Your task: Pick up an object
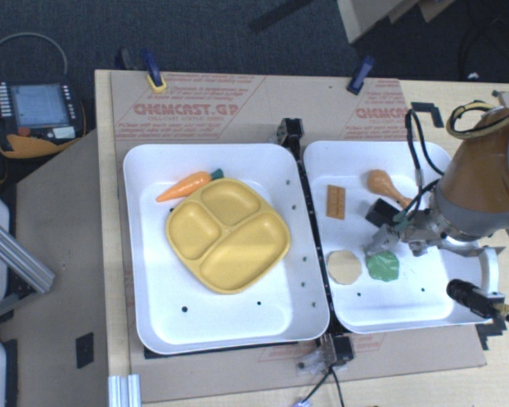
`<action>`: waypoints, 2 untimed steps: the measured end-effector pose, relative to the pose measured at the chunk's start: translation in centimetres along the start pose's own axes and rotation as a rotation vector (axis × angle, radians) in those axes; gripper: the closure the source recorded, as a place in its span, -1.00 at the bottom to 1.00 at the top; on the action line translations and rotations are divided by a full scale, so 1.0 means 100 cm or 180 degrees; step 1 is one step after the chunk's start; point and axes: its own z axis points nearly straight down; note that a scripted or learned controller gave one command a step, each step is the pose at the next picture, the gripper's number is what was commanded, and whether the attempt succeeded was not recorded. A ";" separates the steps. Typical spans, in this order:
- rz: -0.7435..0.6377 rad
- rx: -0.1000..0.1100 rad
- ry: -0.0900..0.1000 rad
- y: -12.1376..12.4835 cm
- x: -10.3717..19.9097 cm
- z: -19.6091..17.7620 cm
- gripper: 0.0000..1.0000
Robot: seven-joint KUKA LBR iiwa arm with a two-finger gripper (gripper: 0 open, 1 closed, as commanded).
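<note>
Scene: two shallow white bins side by side on a bench, seen from above at a slant; the left bin (144,253) sits mid-frame, the right bin (424,303) toward the right edge.
Arm: grey with an orange band, reaching in from the right of the frame.
Gripper (388,242): low in the right bin, directly above a green object; whether it is spread or closed, and whether it grips anything, cannot be told from here.
Likely target: the green object (383,267), lower centre of the right bin, just beside a round tan disc (344,267).
Handling: it looks small, light and lumpy, probably a toy; best pinched across its narrow middle, as rounded sides may slip.
Other items, right bin: brown block (336,202), tan drumstick shape (382,183).
Left bin: yellow divided plate (227,236), orange carrot (183,186) at its upper left.
</note>
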 end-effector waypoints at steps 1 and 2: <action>0.0003 -0.0014 -0.0003 0.000 0.000 0.039 -1.00; 0.0000 -0.0026 -0.0009 0.001 0.000 0.027 1.00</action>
